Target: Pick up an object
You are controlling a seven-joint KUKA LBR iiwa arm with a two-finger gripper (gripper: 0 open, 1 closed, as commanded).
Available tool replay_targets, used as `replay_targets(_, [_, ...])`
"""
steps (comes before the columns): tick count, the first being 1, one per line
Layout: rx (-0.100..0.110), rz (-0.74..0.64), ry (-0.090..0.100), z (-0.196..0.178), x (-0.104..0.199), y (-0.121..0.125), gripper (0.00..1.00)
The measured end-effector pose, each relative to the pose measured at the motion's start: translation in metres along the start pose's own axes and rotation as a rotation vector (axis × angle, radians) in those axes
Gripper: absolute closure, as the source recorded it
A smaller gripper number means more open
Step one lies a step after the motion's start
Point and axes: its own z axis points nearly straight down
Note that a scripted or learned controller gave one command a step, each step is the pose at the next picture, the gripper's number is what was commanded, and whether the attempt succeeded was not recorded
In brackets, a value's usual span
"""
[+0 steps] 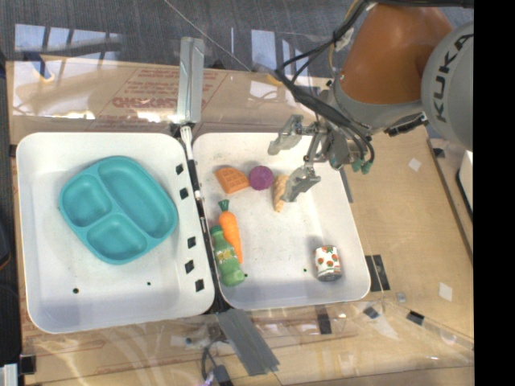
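My gripper (291, 161) hangs over the back of the right bin (265, 292), open, with one finger (283, 137) high at the back and the other finger (301, 184) lower down. Nothing sits between them. Just left of the lower finger lies a tan bread-like piece (279, 193), touching or nearly touching it. A purple ball (260, 178) and an orange cracker-like block (232, 180) lie to the left. A toy carrot (230, 226), a green bottle (226, 262) and a small strawberry-print can (327, 263) lie nearer the front.
The left bin (48, 296) holds a teal sectioned plate (117, 207). A grey divider with black clips (191, 215) separates the bins. The arm's orange band (386, 47) looms at the upper right. Bare bench lies to the right of the bins.
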Motion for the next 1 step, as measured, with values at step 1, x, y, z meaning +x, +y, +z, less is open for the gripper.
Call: replay_targets(1, [-0.003, 0.109, -0.008, 0.1676, -0.0236, 0.0198, 0.00])
